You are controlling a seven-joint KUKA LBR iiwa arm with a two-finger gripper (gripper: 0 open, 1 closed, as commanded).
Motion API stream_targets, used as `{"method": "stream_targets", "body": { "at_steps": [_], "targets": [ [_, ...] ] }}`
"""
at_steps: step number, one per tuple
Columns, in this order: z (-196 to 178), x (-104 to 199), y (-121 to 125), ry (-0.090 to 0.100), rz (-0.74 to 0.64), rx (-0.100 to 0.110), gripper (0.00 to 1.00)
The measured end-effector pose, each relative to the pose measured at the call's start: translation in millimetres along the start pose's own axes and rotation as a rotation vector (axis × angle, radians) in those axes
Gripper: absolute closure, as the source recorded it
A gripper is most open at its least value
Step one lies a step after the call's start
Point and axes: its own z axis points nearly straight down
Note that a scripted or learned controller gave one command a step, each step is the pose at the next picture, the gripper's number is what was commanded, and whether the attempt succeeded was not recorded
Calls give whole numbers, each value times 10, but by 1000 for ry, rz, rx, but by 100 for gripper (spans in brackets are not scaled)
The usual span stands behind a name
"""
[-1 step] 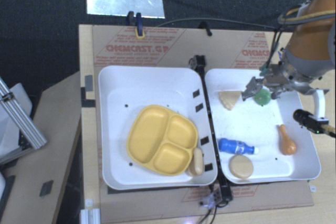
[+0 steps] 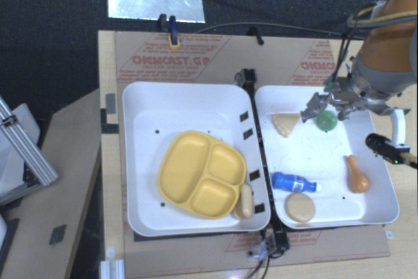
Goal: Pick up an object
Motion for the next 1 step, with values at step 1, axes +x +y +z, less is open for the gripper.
{"method": "stream_targets", "body": {
  "at_steps": [1],
  "targets": [
    [573,-58,-75,0,3,5,0]
  ]
}}
